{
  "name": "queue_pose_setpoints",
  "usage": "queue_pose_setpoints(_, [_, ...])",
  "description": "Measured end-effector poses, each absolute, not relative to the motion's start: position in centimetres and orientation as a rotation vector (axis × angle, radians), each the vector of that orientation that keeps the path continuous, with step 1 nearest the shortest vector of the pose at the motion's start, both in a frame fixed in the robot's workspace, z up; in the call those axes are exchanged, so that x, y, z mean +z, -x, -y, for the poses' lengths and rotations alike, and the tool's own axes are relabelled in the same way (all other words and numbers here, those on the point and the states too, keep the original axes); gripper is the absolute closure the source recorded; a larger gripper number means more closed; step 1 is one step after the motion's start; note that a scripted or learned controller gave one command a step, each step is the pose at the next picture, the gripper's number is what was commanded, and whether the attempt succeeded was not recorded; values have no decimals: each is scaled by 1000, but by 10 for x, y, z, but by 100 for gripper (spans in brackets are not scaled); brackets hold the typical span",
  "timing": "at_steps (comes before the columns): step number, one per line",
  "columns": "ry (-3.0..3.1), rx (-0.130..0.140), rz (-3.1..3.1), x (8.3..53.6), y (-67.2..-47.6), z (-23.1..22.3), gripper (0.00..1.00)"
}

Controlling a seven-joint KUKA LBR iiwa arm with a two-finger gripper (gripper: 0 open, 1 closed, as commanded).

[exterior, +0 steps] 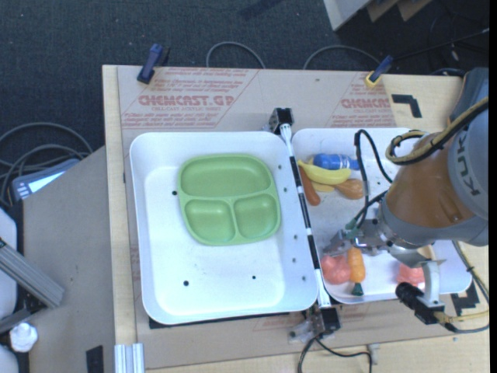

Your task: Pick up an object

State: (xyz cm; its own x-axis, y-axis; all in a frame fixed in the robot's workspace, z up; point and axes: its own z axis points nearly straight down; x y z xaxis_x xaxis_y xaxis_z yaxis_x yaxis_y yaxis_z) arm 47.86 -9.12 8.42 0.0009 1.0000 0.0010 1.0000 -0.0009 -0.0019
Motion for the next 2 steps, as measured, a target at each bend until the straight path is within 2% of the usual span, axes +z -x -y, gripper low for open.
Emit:
queue_pose_setpoints(1, [2223, 0, 2219, 94, -479, 91, 100])
queue_pose_setpoints(2, [2221, -1, 2222, 185, -514, 29, 100])
